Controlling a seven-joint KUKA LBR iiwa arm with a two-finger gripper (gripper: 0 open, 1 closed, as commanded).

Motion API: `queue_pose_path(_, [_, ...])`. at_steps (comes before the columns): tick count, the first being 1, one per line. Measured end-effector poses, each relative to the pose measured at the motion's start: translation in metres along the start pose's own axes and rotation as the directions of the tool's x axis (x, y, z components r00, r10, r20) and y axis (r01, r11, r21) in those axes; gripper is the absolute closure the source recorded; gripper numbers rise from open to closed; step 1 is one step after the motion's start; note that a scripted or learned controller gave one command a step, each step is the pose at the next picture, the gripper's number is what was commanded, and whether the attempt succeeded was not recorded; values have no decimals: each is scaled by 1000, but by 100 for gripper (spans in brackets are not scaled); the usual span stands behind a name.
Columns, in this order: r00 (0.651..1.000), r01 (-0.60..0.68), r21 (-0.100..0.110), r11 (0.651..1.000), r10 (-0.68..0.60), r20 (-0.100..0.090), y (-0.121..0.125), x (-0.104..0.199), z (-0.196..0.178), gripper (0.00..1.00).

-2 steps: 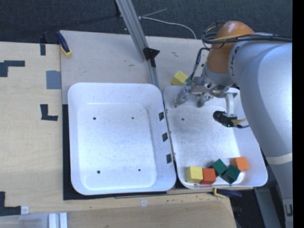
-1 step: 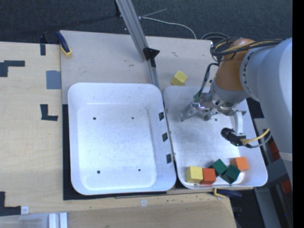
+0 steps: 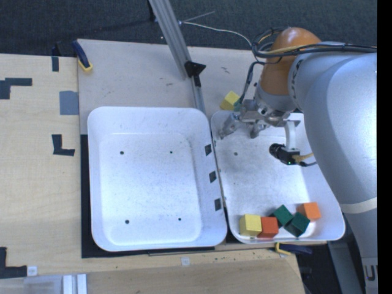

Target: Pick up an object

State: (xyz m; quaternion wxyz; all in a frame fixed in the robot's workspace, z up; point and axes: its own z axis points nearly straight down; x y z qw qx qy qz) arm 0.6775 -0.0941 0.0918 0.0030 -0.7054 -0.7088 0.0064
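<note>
The pincer (image 3: 240, 122) hangs at the right bin's (image 3: 257, 188) twelve o'clock edge; whether it is apart or together cannot be told. A small yellow block (image 3: 230, 100) sits just at its eleven o'clock, on the tabletop (image 3: 135, 72).

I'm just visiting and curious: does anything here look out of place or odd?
One thing: a yellow block lies on the bench just beyond the right bin's far rim, beside the gripper, while the other blocks cluster in that bin's near corner.
</note>
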Motion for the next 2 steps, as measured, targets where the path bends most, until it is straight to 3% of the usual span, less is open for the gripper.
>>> queue_pose_path(1, [1000,1,-18,1000,-2,-7,-56,74,-105,0])
queue_pose_path(2, [1000,-1,-14,1000,1,-5,-10,91,-100,0])
